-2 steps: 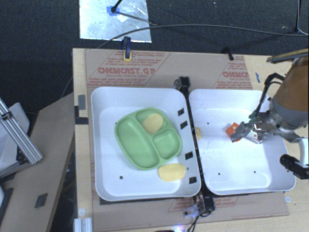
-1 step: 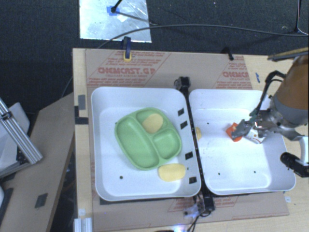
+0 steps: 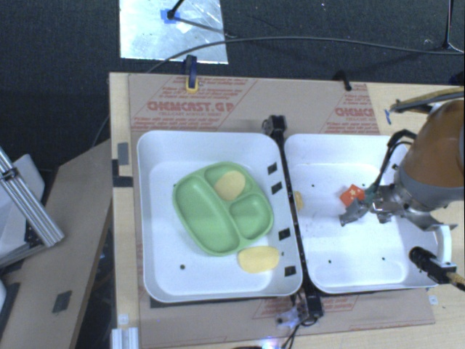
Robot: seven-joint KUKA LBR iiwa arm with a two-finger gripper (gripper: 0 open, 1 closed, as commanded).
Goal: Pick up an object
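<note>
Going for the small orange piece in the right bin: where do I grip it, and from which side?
Grip the orange piece across its short width, coming straight down from above. It looks small and low on the right bin floor, well away from the walls, so a side approach would catch little. The pincer hangs just below it in the view; its exact shape is too small to tell.

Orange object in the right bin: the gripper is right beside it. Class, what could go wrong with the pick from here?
1. The gripper sits just below the small orange object, not around it, so it might close on nothing.
2. A touch from the side could push the object across the right bin.
3. The arm partly hides the area, so alignment is hard to judge.
</note>
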